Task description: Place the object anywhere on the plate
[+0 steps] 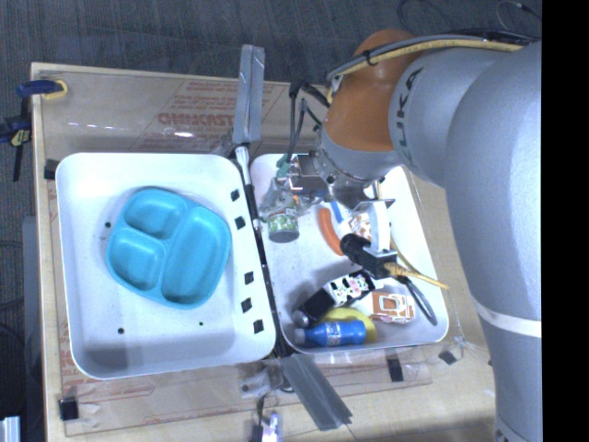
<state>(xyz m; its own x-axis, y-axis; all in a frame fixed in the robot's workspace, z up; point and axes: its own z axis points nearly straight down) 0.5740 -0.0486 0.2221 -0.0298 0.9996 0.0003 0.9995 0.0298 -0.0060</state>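
The arm [460, 127] reaches in from the right, its wrist bent down over the right bin [419, 224]. The gripper [281, 212] hangs near that bin's left wall, clamped on a small green-grey object [281, 226]. The blue plate [168, 245], with 3 compartments, lies in the left bin [83, 330].

Blue plate [170, 247] in a white bin [83, 339]; orange carrot [328, 231], blue bottle [336, 333].
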